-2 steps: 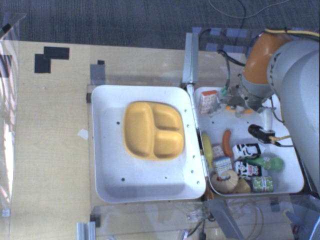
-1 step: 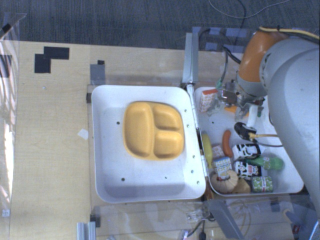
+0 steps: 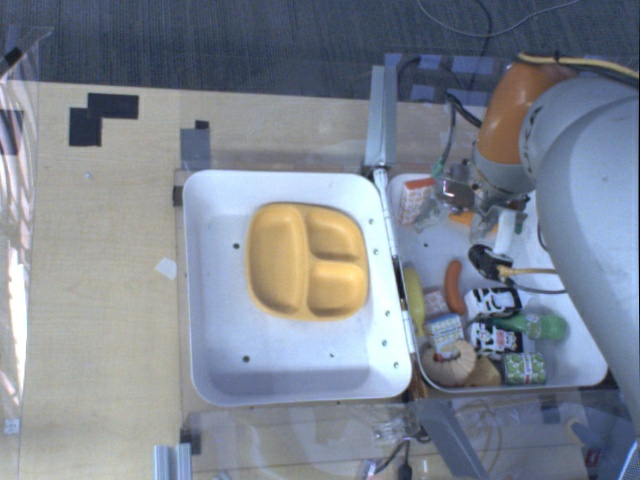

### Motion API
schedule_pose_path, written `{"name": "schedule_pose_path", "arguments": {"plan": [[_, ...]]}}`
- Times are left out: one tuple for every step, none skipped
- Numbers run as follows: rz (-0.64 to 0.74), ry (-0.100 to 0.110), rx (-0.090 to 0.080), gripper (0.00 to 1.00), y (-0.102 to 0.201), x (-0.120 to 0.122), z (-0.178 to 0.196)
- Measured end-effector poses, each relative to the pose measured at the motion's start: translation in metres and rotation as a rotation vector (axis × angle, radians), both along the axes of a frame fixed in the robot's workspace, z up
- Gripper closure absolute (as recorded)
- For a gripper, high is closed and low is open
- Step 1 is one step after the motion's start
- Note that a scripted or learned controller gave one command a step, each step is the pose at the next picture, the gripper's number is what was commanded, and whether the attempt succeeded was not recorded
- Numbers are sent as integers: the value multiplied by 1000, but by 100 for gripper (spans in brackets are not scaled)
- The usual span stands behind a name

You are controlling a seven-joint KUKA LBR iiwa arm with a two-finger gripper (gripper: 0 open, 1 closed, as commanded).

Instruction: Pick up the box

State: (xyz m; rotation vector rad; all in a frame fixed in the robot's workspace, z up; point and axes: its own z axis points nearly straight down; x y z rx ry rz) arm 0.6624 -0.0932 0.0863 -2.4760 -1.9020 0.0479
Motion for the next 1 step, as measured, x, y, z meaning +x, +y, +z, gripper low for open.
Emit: {"name": "schedule_pose_path", "arguments": {"plan": [[-298, 21, 11, 0, -8, -1, 0]]}}
